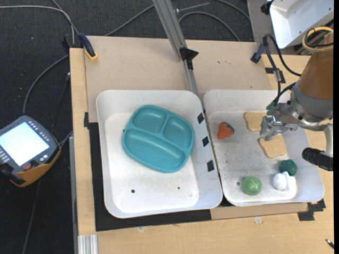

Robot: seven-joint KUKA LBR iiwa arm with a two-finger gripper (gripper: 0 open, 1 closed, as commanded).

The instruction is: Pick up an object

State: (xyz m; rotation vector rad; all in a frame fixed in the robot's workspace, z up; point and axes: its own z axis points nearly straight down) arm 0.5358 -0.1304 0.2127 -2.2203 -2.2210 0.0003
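My gripper [271, 132] hangs over the right bin [233, 197], its metal fingers pointing down between two tan cracker-like pieces. One tan piece [253, 121] lies just behind it, the other [274, 148] just in front and below. A red strawberry-like item [225, 130] lies to the left in the same bin. A green round item [251, 185], a white item [280, 182] and a dark green item [288, 167] sit near the bin's front edge. Nothing is visibly held between the fingers.
The left bin [114, 194] holds a teal divided plate [158, 137]. A slanted metal pole [172, 20] rises behind the bins. A tablet-like pendant [24, 150] lies on the floor at the far left, with cables around the bench.
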